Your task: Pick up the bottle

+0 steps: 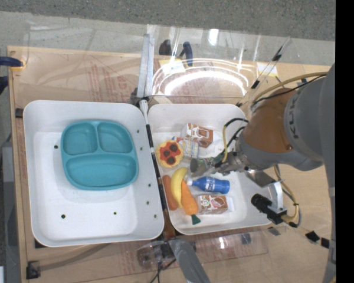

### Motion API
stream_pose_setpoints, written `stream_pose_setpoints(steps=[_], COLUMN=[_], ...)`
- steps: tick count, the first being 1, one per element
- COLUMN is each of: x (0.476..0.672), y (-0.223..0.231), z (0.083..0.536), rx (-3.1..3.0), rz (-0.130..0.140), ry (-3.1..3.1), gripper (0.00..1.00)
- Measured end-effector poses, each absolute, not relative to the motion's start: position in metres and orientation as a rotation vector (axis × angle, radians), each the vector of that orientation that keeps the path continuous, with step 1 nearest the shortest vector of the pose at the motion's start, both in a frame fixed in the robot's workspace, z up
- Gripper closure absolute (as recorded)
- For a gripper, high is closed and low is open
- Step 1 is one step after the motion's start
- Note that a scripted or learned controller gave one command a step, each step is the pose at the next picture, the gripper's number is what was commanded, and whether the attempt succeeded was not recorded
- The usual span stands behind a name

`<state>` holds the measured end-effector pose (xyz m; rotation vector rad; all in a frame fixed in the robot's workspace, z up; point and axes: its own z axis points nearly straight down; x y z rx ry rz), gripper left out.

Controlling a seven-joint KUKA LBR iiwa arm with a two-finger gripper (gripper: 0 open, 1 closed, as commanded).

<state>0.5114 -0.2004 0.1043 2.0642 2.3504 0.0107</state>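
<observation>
Two shallow white bins sit side by side on the bench. The left bin [41, 217] holds one teal divided plate [99, 154], lying flat toward the bin's 12 o'clock half. The right bin [236, 217] holds the clutter: one blue bottle [210, 185] with a white cap lies on its side near the bin's centre, cap pointing to 9 o'clock. Just beside it at 9 o'clock lies one banana [177, 182], with one sausage [170, 193] at the banana's 8 o'clock and one carrot [189, 203] at the bottle's 7 o'clock. One small carton [215, 204] lies at the bottle's 6 o'clock, and a second carton [198, 137] lies toward 12 o'clock. One round yellow-and-red toy [170, 152] sits at the bottle's 11 o'clock. The grey arm [295, 128] reaches in from 3 o'clock, bent down over the right bin, its gripper [207, 167] low at the bottle's 12 o'clock, just above it. Whether its fingers are apart or together cannot be told, and nothing is visibly between them.
</observation>
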Motion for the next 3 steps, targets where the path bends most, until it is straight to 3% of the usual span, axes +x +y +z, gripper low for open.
stream_pose_setpoints(steps=[1,2,3], x=[0.488,0.489,0.540], y=[-0.201,-0.204,-0.167], z=[0.098,0.110,0.209], rx=[1.922,1.918,1.753], rz=[0.018,0.019,0.000], ry=[2.461,2.460,2.604], gripper=[0.00,1.00,1.00])
